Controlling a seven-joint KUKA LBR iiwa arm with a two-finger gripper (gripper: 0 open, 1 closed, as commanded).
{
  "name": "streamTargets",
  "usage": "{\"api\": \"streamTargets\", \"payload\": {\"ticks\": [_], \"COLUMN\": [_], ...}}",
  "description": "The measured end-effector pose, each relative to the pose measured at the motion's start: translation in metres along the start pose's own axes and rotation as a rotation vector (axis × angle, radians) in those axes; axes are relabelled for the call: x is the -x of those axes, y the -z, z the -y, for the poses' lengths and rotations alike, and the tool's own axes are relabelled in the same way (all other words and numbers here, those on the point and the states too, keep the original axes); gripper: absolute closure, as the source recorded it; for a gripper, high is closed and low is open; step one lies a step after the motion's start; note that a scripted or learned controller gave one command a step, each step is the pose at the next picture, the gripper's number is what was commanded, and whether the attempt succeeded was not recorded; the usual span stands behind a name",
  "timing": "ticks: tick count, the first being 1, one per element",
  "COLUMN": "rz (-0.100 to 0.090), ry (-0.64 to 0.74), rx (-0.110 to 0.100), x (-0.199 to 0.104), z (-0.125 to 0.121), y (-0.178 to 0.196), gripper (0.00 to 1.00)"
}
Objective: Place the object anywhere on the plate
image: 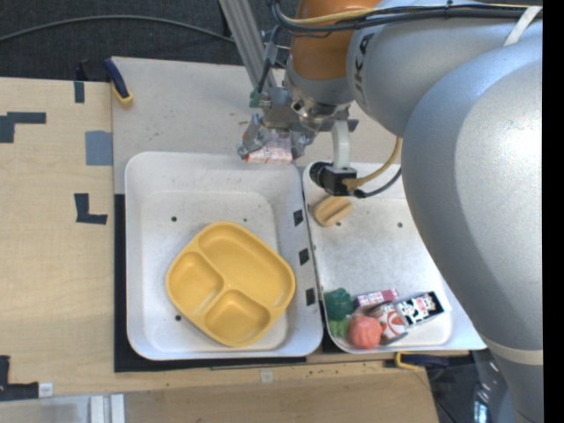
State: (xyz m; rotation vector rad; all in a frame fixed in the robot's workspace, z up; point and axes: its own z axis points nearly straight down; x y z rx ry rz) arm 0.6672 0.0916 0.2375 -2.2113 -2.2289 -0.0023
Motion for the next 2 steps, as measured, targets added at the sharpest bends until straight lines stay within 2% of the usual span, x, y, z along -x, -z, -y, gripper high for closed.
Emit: {"api": "streamTargets", "payload": {"ticks": [1,2], "rz": [0.000,0.004], "ry": [-0.001,-0.005], "rx": [0.000,-0.001], "x": [-0.0562,-0.0522], "z": [-0.0074,-0.0075], "y": [0.0055,0.0053], "gripper": [1.00,0.00]}}
